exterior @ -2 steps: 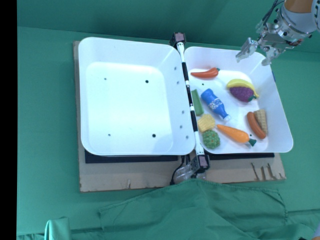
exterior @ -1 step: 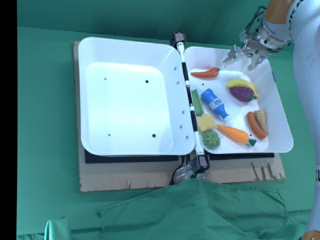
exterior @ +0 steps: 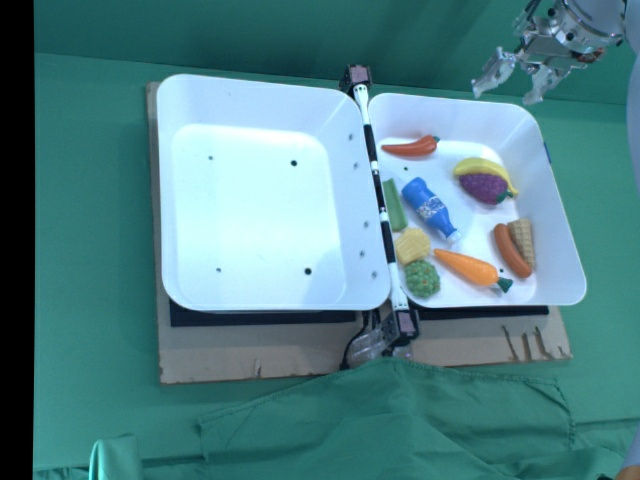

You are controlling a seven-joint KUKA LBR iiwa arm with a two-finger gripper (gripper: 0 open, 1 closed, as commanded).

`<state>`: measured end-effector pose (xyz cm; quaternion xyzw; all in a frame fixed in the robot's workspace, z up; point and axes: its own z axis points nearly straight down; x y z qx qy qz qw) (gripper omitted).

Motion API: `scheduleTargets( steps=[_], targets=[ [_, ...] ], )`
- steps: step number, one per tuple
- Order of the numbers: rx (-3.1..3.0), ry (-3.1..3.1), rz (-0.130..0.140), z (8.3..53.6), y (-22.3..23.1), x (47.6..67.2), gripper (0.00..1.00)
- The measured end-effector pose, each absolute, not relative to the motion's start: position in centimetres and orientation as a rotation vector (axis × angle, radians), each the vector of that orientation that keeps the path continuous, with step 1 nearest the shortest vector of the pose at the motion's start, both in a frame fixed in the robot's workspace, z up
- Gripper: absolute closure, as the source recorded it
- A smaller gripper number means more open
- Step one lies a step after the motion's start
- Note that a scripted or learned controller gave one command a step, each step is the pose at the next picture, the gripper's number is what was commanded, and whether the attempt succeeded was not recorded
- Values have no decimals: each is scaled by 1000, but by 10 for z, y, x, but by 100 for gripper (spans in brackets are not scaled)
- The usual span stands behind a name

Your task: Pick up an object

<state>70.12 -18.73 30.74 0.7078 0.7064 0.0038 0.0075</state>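
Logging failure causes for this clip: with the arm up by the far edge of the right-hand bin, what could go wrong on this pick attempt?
1. The toys crowd together: the corn, broccoli and carrot nearly touch, so the pincer may nudge neighbours or close on two.
2. The cucumber lies against the right bin wall, leaving little finger room.
3. The bottle is rounded and may roll away.

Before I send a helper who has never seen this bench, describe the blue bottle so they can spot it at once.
Find the right bin, the one holding toy food. Near its middle lies the blue bottle, tilted, its white cap toward the carrot. It is the one blue thing among red, yellow, green and orange pieces.
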Motion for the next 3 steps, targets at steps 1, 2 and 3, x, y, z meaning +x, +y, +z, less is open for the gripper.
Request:
scheduleTargets(
  steps=[1, 2, 3],
  targets=[
    [2216, 2205, 6, 316, -188, 701, 100],
    [2214, 2211, 10, 401, -187, 701, 100],
    [2227, 2219, -7, 303, -187, 700, 100]
  ],
)
